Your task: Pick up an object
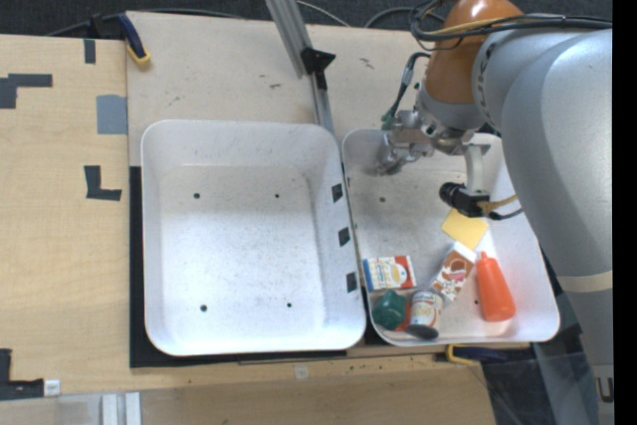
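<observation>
Camera view: my gripper point(390, 154) hangs over the right bin's point(549, 309) bare far corner, well apart from the orange bottle point(494, 288) and small carton point(388, 272) (grip state I cannot tell), risking an empty grab.

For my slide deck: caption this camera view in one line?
KUKA arm's tool hovers over the right bin's far end, away from objects clustered near its front edge.
</observation>
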